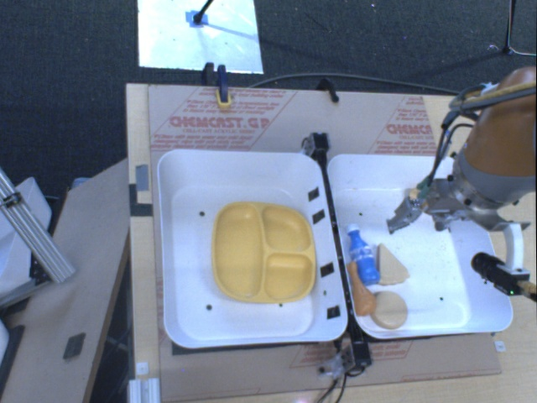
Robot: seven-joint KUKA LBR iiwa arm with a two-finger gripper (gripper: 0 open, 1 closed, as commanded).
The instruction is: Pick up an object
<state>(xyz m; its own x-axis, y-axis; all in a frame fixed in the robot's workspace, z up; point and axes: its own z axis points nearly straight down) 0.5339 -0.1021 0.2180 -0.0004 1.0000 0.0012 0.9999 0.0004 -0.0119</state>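
Observation:
In the right bin (pixel 394 183), near its left wall, lie a small blue bottle with a white cap (pixel 362 255), a tan wedge-shaped piece (pixel 391 267), an orange carrot-like piece (pixel 361 294) and a round tan disc (pixel 389 310). My gripper (pixel 407 213) hangs over the middle of the right bin, up and to the right of the bottle, apart from all of them. Nothing shows between its fingers.
The left bin (pixel 185 183) holds a yellow divided plate (pixel 263 251). A black clip strip runs along the wall between the bins (pixel 323 217). The arm's body (pixel 503 154) covers the right bin's far right side. A dark probe (pixel 495 274) sticks over its right rim.

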